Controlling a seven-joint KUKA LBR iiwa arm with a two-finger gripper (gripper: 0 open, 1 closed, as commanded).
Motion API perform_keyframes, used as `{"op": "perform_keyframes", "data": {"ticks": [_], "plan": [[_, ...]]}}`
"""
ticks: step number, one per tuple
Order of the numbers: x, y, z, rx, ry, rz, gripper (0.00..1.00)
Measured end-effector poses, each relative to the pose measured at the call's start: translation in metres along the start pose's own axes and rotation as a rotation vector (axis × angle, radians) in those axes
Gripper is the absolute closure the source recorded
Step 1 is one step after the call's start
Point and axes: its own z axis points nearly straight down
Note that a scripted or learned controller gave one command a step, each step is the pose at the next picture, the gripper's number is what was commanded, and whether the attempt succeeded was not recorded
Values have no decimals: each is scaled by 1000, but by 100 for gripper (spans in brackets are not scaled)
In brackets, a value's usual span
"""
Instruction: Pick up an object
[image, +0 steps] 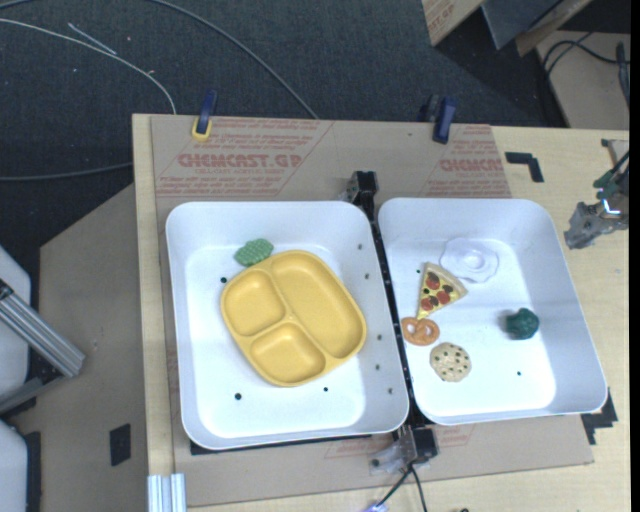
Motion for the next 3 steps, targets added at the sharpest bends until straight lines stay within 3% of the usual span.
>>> {"op": "perform_keyframes", "data": {"ticks": [1, 3], "plan": [[50, 0, 12, 11, 6, -3, 100], [154, -9, 37, 11, 6, -1, 100]]}}
